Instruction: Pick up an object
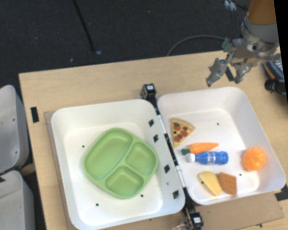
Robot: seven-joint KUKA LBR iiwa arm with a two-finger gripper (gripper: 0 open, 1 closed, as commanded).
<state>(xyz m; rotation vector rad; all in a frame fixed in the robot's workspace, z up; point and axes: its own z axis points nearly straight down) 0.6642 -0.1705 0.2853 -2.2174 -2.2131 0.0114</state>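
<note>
Nothing picked yet — whole task left, by the look of it. On the worktop (43, 152): left bin (71, 201) with green divided plate (120, 163); right bin (261, 138) with orange ball (254, 159), blue bottle (209, 158), carrot (203, 147), pizza slice (181, 130). Gripper (227, 74) beyond the far rim, above the worktop — jaws spread apart, holding nothing.

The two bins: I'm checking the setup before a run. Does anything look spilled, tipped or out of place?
Nothing stands out. The green plate lies flat in the left bin; the pizza slice, carrot, blue bottle and orange lie apart inside the right bin.
</note>
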